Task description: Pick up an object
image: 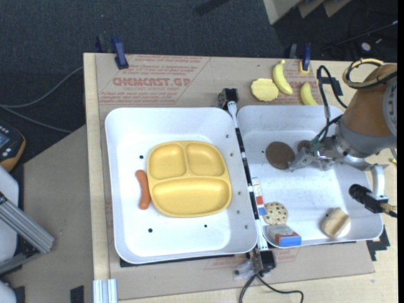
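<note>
Toys sit in the right bin [315,115]. Nearest, in its near left corner, are a red and blue block [287,238] and a chocolate chip cookie [274,213]. A tan bread roll [335,222] lies near the right side. Farther back, a brown round cookie [278,154] rests just left of the gripper [300,160]. I cannot tell how the gripper stands or if it holds anything. The left bin [126,169] has a yellow divided plate [188,178] with a hot dog [143,189] beside it. Bananas [282,77] lie on the far bench.
</note>
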`<action>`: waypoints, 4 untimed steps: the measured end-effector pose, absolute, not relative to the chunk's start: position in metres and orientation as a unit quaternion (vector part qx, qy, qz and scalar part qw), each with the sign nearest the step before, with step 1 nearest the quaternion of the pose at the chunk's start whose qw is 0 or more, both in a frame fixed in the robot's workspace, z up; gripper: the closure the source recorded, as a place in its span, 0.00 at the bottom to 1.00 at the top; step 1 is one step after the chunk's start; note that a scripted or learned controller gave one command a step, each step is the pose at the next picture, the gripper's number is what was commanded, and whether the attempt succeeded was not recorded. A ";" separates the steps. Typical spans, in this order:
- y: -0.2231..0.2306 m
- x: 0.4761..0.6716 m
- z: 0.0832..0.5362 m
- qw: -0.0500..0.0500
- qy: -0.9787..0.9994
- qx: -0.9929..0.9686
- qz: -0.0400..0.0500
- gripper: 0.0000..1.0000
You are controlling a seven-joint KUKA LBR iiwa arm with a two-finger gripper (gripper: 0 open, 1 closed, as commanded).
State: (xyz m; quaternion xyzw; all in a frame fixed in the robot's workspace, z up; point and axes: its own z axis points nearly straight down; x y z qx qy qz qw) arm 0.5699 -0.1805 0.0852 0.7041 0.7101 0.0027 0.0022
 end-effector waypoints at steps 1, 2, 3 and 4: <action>-0.220 0.474 0.098 -0.003 0.704 0.710 -0.002 0.00; -0.110 0.546 0.084 0.000 0.712 0.703 0.003 0.00; -0.150 0.629 0.086 0.004 0.708 0.706 0.001 0.00; -0.149 0.625 0.096 0.001 0.708 0.706 0.000 1.00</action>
